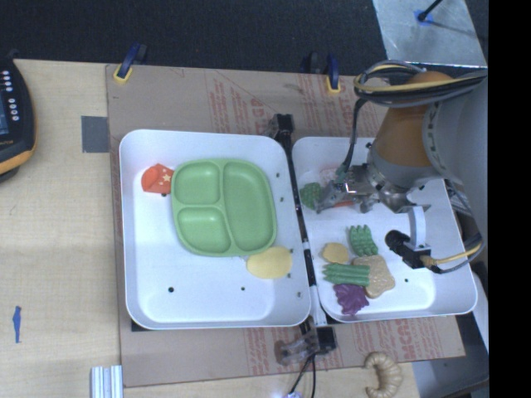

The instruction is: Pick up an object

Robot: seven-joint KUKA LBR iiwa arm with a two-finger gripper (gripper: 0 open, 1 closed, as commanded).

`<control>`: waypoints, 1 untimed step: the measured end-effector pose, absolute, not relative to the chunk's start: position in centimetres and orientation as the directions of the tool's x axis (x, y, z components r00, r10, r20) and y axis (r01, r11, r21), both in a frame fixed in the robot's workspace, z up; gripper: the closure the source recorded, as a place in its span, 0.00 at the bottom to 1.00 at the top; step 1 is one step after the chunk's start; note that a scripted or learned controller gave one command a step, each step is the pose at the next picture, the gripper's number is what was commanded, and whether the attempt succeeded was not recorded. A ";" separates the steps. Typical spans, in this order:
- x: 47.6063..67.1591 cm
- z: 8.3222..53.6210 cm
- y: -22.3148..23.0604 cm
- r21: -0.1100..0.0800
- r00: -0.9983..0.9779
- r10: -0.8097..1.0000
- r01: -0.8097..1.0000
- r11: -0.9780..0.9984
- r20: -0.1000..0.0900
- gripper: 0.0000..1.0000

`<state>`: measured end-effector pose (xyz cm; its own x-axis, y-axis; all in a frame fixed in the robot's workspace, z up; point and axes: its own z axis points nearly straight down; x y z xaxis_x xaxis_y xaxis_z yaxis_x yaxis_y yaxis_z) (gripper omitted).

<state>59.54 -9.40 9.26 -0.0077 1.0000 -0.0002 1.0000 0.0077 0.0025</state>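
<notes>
The grey arm with its orange band leans in over the right-hand shallow white bin (465, 301), and the two-finger gripper (348, 191) hangs low near that bin's upper left corner, right beside a small dark green bumpy toy (311, 195). Whether the jaws are wide or closed, I cannot tell; the wrist blocks them. Looks like the approach step, with nothing visibly held. If the green toy is the target, the next move calls for a clean descent and a firm close. Below the gripper in the same bin sits a cluster: a tan oval piece (335, 253), a green ridged piece (361, 240), a purple lump (351, 298). The bin wall crowds that corner.
</notes>
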 end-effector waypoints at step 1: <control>51.2 9.1 -15.1 -0.011 0.003 1.000 1.000 -0.003 -0.001 0.00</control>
